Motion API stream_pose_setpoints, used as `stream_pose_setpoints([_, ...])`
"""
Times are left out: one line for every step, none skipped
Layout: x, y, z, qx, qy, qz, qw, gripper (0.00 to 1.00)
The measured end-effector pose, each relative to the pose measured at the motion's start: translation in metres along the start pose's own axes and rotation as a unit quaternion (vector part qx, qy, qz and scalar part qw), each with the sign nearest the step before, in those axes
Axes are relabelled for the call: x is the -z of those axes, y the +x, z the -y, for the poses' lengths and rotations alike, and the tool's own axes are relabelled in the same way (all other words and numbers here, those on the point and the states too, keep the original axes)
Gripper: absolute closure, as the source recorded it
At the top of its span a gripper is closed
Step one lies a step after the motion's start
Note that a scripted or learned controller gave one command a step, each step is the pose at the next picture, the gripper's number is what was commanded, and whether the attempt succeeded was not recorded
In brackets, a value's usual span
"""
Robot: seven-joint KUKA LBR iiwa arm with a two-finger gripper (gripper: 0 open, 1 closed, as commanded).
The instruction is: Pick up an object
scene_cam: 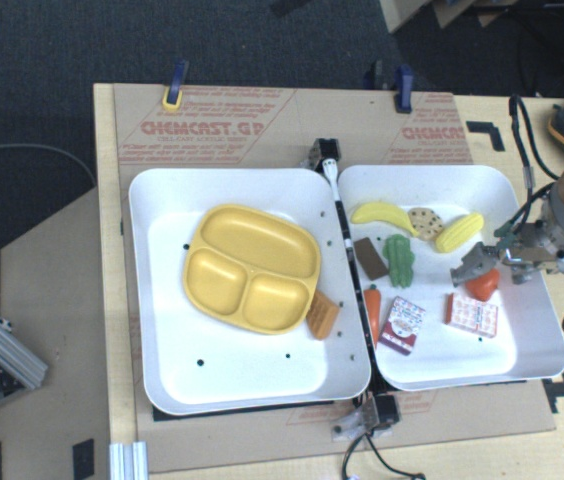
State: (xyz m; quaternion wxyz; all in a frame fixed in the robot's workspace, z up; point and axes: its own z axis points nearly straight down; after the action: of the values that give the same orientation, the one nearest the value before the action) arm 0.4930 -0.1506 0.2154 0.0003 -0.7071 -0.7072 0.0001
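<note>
The right bin (532,353) holds several toy foods: a banana (377,214), a cookie (422,222), a corn cob (459,232), a green vegetable (399,260), a brown block (369,257), a carrot (373,310) and two red-and-white packets (402,325) (472,315). A small red piece (482,287) lies at the right, between the corn and the far packet. My gripper (484,266) reaches in from the right and hangs directly over that red piece, partly covering its top. Whether it touches the piece cannot be made out.
The left bin (162,358) bears a yellow three-compartment plate (250,268), with a tan waffle-like piece (323,316) by the plate's right edge. A black divider strip (342,238) runs between the bins. Cables (522,143) hang near the arm at the right.
</note>
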Motion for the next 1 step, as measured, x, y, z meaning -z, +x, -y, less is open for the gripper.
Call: stream_pose_setpoints([-0.0565,-0.0055,0.0089,-0.001,0.003,-0.001,1.0000,0.00])
